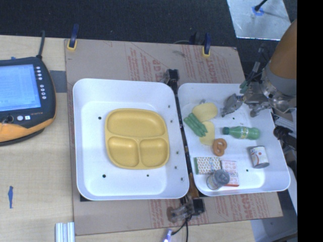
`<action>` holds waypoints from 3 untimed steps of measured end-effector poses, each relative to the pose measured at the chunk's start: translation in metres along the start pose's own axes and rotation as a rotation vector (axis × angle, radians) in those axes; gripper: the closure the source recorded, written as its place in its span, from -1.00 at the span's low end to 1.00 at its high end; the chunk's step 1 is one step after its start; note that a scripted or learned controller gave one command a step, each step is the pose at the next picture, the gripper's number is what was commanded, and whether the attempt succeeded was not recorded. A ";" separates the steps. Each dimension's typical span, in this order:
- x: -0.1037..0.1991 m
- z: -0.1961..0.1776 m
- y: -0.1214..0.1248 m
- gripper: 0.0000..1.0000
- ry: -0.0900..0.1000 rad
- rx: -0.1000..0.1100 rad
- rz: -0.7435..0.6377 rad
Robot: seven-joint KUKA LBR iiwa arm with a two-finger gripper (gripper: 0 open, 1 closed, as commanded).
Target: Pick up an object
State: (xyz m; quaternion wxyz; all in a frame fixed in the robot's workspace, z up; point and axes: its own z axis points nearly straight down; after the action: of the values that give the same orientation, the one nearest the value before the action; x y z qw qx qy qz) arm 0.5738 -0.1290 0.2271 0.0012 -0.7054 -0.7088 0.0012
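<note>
Your arm enters at the right edge, cut off there, so you see just part of its orange band and grey wrist. The claw (241,105) hangs over the upper part of the right bin (282,183), its dark fingers spread apart with nothing between them. Below it lie a green bottle (242,132), a small can (259,157), a pretzel-shaped ring (219,146), a green ridged vegetable toy (195,124) across two pale yellow pieces that partly hide each other, and two small packets (216,165) with a greyish round thing on top that you can't make out clearly. The left bin (86,135) holds a yellow divided plate (137,137). Both bins sit on brown cardboard clamped to the wooden table (30,185), with a teach pendant (22,97) cropped at the left and dark floor beyond.
</note>
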 end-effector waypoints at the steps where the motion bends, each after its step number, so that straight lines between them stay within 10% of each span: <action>1: 0.017 0.106 -0.034 -1.00 0.000 0.003 -0.001; 2: 0.022 0.136 -0.043 -1.00 0.000 0.001 -0.001; 3: 0.020 0.125 -0.043 1.00 -0.002 0.002 -0.005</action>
State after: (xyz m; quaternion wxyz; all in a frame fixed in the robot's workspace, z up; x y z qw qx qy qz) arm 0.5301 -0.1088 0.1018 0.0012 -0.7037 -0.7105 0.0026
